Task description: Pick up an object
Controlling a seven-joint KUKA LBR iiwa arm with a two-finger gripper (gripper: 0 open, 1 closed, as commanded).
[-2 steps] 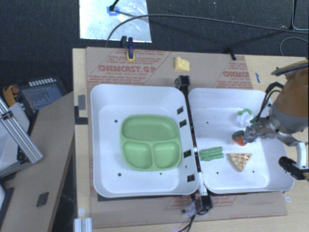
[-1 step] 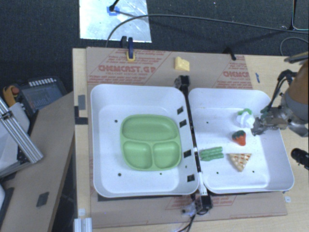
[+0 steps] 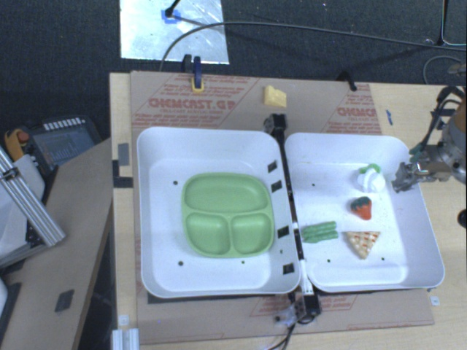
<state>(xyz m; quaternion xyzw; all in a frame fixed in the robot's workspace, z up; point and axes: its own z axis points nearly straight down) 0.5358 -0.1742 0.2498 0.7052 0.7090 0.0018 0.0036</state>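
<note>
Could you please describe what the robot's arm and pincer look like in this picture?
At the view's right edge, the pincer is a small dark-grey metal assembly with pale, shiny parts. Behind it sits a bulkier grey wrist section with thin cables looping above it. A hint of orange shows higher up.

Green divided plate (image 3: 225, 214), white bins (image 3: 157, 166), red, perhaps strawberry-like toy (image 3: 363, 208), green beans (image 3: 319, 232)
</note>
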